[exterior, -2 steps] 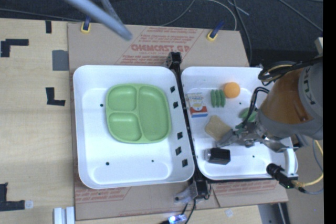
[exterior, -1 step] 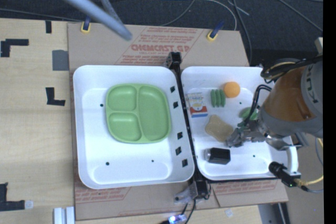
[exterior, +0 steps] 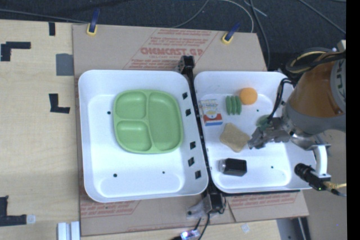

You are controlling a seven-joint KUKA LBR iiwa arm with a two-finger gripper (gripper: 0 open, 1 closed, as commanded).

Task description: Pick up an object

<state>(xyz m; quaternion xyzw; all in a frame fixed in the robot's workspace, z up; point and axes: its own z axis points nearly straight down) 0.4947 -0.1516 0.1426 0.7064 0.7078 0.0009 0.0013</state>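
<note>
I have the gripper [exterior: 257, 140] low inside the right bin [exterior: 281, 174], its tip just beside the tan block [exterior: 234, 137], on that block's arm side. I cannot tell whether it is spread or pinching; the tip is too dark and small. Beyond the block from me: a red-and-white carton [exterior: 211, 111], a green ridged piece [exterior: 233, 104] and an orange ball [exterior: 248, 96]. A black object [exterior: 233, 166] lies near the block's front. The block looks the likely target, being nearest. The left bin [exterior: 95, 166] holds a green divided plate [exterior: 148, 121].

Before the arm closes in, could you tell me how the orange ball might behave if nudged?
The orange ball looks round, so it would probably roll. Lying free beside the green ridged piece, it might bump that. It seems small, likely light.
</note>
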